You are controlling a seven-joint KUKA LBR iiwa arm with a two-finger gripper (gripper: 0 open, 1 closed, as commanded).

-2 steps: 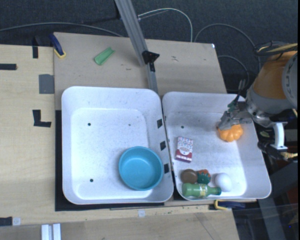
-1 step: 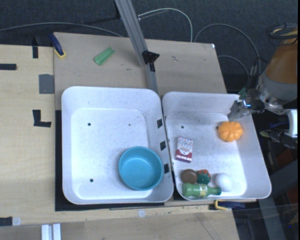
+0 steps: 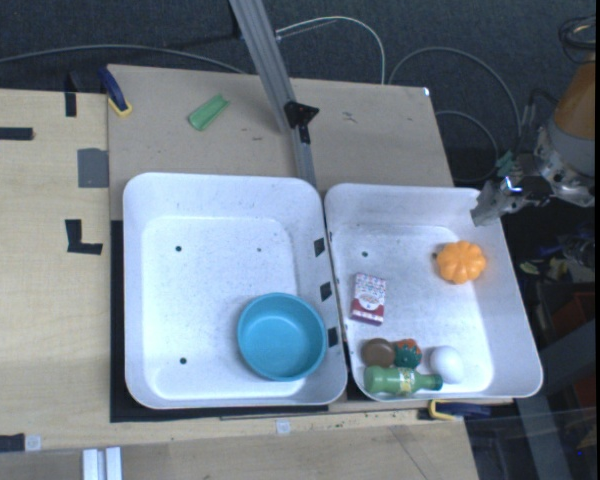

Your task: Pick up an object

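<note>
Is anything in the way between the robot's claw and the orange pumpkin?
No, nothing visible blocks it. The gripper sits over the right bin's far right corner, and the pumpkin lies alone just below it in the picture, on bare white floor. The little red box and the other toys are further away.

arm [image 3: 570,138]: grey wrist; orange band above | tool [image 3: 495,200]: grey metal; small blue-white glint

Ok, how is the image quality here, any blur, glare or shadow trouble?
Camera view: lighting even, shadows soft; the gripper at the right bin's far corner is blurred; the small items near the green bottle are soft but distinguishable; a blue-white glint beside the gripper.
</note>
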